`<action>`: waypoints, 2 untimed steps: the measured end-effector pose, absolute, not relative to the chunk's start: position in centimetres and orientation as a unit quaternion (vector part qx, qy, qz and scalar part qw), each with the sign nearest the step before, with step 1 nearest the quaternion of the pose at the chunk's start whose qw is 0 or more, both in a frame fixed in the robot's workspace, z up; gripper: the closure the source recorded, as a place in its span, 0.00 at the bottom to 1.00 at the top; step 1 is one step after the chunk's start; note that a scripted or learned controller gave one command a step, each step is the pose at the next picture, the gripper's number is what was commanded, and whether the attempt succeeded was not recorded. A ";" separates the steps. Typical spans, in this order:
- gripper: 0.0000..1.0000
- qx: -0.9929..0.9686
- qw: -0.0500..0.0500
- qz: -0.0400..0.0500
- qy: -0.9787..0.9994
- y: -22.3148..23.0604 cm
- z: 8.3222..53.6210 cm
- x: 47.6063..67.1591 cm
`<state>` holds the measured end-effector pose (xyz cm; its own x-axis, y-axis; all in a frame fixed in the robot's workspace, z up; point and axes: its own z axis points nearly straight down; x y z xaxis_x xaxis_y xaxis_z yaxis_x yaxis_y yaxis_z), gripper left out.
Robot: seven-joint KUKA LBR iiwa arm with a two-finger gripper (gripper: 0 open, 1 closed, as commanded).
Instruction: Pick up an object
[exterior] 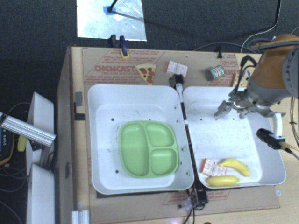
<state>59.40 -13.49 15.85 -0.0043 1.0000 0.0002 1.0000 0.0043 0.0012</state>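
Note:
In the right bin (233, 139), two yellow bananas lie at the front: one (236, 166) curved, the other (223, 181) against the front wall. A red and white packet (211, 167) lies just left of them. My gripper (232, 111) hangs over the back of the right bin, well behind the bananas, open with nothing between its fingers (220, 110). A green divided plate (148, 148) lies in the middle of the left bin (103, 125).
On the bench behind the bins lie a toy pizza slice (145, 72), a small white packet (177, 68) and a small green can (216, 72). The arm's grey and orange body (275, 76) stands over the right bin's back right corner.

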 end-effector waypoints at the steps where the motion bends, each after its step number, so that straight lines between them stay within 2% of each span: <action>1: 0.00 0.705 0.001 0.001 0.709 -12.4 14.9 66.9; 2: 1.00 0.704 0.003 0.002 0.710 -12.5 16.0 67.0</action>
<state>67.02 -12.46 16.01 -0.0081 1.0000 -0.0022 0.9999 0.0081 0.0065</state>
